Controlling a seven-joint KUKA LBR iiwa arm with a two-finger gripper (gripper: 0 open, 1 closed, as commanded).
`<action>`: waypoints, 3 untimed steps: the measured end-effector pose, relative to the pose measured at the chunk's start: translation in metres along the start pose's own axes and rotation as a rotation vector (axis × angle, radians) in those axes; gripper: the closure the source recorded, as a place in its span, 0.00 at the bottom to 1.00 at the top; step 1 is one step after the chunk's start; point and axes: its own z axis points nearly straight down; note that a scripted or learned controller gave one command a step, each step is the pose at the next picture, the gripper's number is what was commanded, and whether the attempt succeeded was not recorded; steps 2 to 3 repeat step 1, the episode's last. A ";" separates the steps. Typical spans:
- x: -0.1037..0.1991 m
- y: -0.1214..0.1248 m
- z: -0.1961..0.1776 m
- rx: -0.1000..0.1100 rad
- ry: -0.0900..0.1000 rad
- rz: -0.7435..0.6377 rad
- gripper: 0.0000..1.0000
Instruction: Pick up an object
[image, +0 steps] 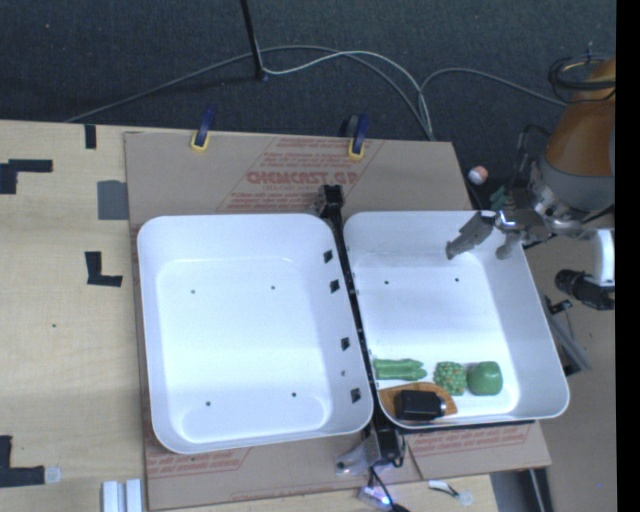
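Here the green bean pod (399, 369) lies lengthwise left-right; the tool (480, 238) hovers, fingers apart, gripping nothing.

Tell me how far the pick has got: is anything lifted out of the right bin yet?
Nothing looks picked yet. The green bean pod, broccoli, green pepper and black object all lie along the near edge of the right bin. The tool hangs over that bin's far right corner, well away from them. Left to do: travel to an item, descend, grasp and lift.
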 end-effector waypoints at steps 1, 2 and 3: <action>-0.017 -0.014 0.065 0.008 0.002 0.002 0.00; -0.017 -0.014 0.065 0.008 0.002 0.002 0.00; -0.017 -0.014 0.065 0.008 0.002 0.002 0.00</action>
